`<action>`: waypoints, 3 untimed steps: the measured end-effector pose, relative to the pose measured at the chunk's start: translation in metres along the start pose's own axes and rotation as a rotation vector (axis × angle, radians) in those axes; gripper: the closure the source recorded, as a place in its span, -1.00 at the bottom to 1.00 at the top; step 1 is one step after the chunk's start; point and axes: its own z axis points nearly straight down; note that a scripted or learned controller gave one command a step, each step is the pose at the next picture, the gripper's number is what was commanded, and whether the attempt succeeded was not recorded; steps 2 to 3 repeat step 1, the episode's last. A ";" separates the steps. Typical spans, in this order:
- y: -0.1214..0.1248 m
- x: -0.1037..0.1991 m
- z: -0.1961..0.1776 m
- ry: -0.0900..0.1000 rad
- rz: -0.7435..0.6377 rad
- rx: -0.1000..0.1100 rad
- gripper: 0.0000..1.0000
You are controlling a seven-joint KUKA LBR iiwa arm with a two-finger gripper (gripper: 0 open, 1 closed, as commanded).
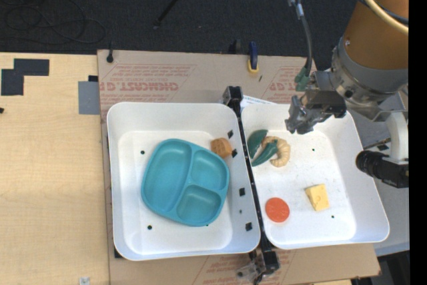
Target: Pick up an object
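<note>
In the right bin [363,210] lie a green leaf-shaped piece [259,147], a tan croissant-like piece [281,151], a red-orange disc [277,209] and a yellow block [318,197]. The left bin [127,143] bears a teal divided plate [187,181] and a small brown lump [221,147] at the plate's upper right. My gripper [298,123] hangs over the right bin's far edge, above and to the right of the croissant-like piece. Nothing shows between it and the bin floor.
A black divider clamp [241,163] runs between the two bins. Cardboard [167,80] lies under the bins, with a blue-and-yellow clamp [253,58] at its far edge. The wooden bench [47,177] stretches to the left. Cables hang by the arm.
</note>
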 end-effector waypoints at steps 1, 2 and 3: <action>-0.020 0.024 0.040 -0.001 -0.002 0.024 1.00; -0.020 0.024 0.040 -0.001 -0.002 0.024 1.00; -0.020 0.024 0.040 -0.001 -0.002 0.024 1.00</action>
